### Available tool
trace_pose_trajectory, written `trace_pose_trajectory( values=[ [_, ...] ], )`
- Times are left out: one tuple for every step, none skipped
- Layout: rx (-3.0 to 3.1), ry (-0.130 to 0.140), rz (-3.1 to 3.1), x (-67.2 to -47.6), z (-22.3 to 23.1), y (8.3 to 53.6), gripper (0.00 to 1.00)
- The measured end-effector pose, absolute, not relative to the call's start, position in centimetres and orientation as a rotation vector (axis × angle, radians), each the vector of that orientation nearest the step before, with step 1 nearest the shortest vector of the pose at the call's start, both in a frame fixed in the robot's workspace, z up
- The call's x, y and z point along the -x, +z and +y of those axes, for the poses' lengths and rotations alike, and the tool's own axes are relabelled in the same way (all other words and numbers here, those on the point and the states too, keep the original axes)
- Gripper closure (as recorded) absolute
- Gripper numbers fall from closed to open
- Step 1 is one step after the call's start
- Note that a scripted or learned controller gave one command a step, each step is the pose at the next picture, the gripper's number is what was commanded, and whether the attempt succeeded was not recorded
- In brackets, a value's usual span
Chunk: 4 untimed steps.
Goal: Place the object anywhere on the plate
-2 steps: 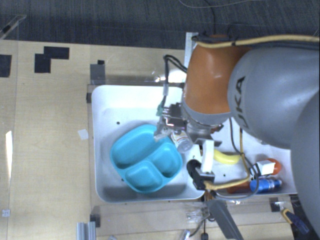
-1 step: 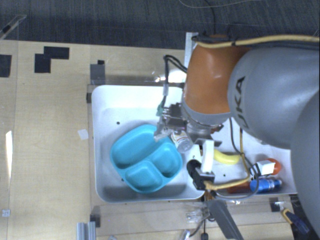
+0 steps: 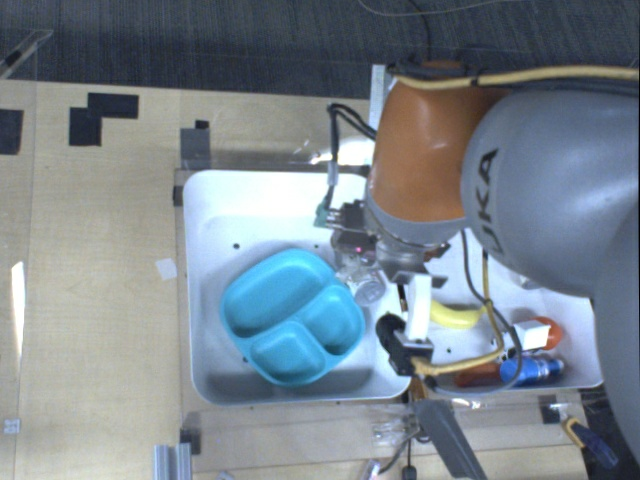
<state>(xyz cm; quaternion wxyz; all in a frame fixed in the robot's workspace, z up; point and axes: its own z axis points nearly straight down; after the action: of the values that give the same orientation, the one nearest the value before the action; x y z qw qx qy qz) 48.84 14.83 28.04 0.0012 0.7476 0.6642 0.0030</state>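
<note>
A blue divided plate (image 3: 290, 315) lies in the left bin (image 3: 215, 228), beside a banana (image 3: 455, 315) in the right.

The blue divided plate (image 3: 291, 315) looks like smooth plastic with a soft sheen, nothing too shiny. It sits in the left white bin (image 3: 215, 238), also plastic by the look of it, fairly matt with a few glare patches along the rim. The bench top (image 3: 90, 268) reads as pale wood grain, matt. The arm's big grey shell (image 3: 560, 188) is smooth painted metal or hard plastic, can't tell which, and the orange band (image 3: 425, 138) has a satin finish. The banana (image 3: 455, 315) looks smooth and matt yellow. The floor (image 3: 200, 18) behind looks like dark ribbed carpet.
</note>
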Motion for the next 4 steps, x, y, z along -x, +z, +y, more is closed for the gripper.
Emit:
trace_pose_trajectory(
  values=[
    [-2.347,0.009,2.085,-48.84,14.84,28.03,0.0],
    [-2.347,0.009,2.085,-48.84,14.84,28.03,0.0],
    [-2.347,0.009,2.085,-48.84,14.84,28.03,0.0],
    [-2.347,0.009,2.085,-48.84,14.84,28.03,0.0]
  ],
)
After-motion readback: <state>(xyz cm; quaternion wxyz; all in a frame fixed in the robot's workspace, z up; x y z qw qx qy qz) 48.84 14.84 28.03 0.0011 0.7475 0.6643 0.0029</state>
